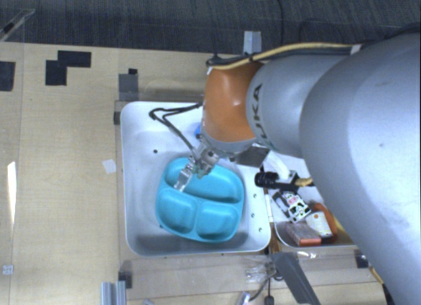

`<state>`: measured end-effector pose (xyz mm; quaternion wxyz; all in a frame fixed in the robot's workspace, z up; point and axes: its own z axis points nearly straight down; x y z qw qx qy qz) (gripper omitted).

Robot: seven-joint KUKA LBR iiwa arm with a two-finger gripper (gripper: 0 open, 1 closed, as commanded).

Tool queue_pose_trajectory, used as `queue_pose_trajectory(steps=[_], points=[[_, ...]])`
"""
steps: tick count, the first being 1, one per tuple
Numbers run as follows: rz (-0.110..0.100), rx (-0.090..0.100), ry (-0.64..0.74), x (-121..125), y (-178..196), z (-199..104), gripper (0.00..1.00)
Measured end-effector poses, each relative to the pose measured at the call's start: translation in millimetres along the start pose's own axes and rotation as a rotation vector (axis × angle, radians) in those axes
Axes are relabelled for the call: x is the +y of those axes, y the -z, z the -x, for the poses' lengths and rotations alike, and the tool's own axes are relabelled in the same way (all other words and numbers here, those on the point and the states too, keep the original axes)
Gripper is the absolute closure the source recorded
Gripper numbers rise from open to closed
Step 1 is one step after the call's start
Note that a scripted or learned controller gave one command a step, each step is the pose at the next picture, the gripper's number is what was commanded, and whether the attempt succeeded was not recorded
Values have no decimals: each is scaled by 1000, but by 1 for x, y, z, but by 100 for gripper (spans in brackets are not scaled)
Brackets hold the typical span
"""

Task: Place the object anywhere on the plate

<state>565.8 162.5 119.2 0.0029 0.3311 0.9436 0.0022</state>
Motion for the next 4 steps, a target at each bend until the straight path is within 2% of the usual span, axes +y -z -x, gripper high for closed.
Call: queue_pose_trajectory(steps=[1, 2, 3, 4], points=[[14, -16, 0, 3, 12, 5, 100], [15, -15, 2, 4, 21, 4, 100], [85, -59, -176, -40, 82, -29, 100], [12, -7, -278, -19, -17, -78, 100]])
